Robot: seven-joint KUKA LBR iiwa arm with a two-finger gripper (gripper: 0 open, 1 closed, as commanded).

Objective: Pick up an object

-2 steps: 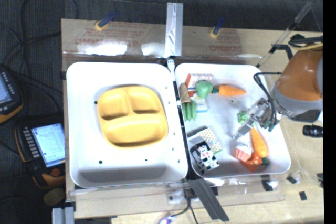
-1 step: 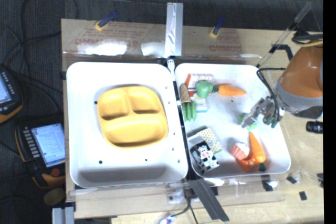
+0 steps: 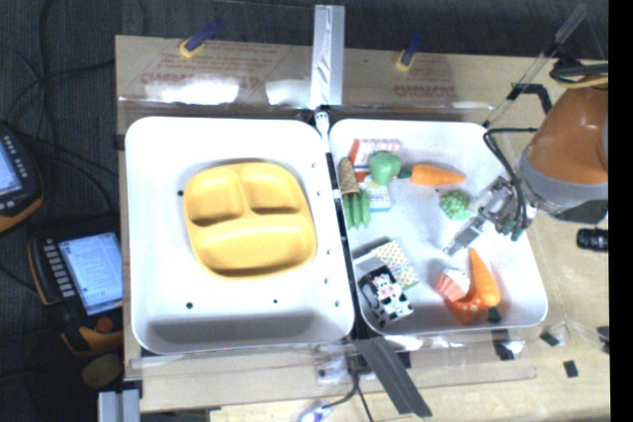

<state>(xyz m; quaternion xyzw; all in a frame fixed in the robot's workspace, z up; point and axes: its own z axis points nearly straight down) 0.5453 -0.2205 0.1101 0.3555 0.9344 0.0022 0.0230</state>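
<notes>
My gripper (image 3: 461, 238) reaches in from the right over the right bin (image 3: 524, 252), low above its floor. It hangs between a small green broccoli piece (image 3: 455, 205) just above it and an orange pepper (image 3: 483, 282) just below it. Nothing shows in its grip. A carrot (image 3: 435, 175) lies further back, next to a green vegetable (image 3: 385, 166). A red and white cup (image 3: 452, 286) rests against the pepper.
The left bin (image 3: 148, 242) holds a yellow divided tray (image 3: 249, 216). Along the right bin's left side lie a brown stick (image 3: 347, 176), a green bundle (image 3: 356, 209), a checkered card (image 3: 397, 258) and a black-and-white cow-patterned item (image 3: 388, 295).
</notes>
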